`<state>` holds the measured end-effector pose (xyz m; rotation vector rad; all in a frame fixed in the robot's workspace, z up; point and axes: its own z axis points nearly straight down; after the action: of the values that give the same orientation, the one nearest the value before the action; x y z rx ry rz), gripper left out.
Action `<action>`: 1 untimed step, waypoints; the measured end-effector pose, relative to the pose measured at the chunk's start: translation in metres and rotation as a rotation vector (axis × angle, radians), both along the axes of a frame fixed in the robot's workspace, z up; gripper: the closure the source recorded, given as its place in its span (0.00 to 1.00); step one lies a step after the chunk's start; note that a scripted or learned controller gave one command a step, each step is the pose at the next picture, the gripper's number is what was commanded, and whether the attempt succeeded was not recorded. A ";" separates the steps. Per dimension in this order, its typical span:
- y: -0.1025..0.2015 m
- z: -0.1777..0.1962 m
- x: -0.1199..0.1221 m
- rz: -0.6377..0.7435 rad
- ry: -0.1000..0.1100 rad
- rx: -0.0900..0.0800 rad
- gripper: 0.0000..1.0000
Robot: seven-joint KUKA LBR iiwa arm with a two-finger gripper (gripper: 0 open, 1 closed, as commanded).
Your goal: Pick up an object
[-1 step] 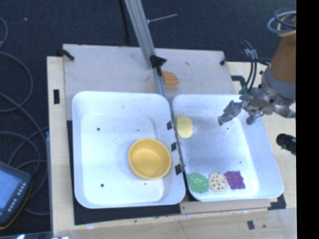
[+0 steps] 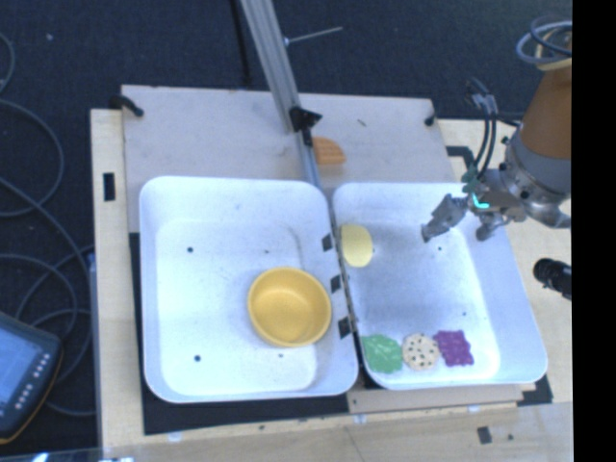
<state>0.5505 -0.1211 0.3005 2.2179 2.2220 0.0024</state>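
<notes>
Reaching in from the right, the grey arm with its orange band (image 2: 551, 114) bends down over the far right corner of the right-hand shallow white bin (image 2: 500, 306), its wrist angled toward the middle of the bench. The two-finger gripper (image 2: 467, 221) hangs above the bin's upper right area, its dark fingers (image 2: 441, 219) spread apart with nothing between them; one finger points left and down, the other sits nearer the bin's right wall. Well apart from it, a pale yellow rounded object (image 2: 356, 245) lies against the bin's left wall, just beside the divider between the two bins. Along the near edge of the same bin three small items sit in a row, close together: a green lumpy piece (image 2: 382, 352), a tan cookie-like disc with dark spots (image 2: 420, 351), and a purple bumpy piece (image 2: 453, 347). The left-hand white bin (image 2: 173, 258) holds a yellow plastic bowl (image 2: 289, 306), upright, toward its near right side. Beyond the bins, a small orange object (image 2: 328, 152) rests on the bench beside a slanted metal rail (image 2: 274, 56).
</notes>
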 end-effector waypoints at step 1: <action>0.007 -0.047 0.000 -0.005 0.005 -0.001 0.00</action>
<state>0.5509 -0.1140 0.2538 2.2250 2.2188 -0.0045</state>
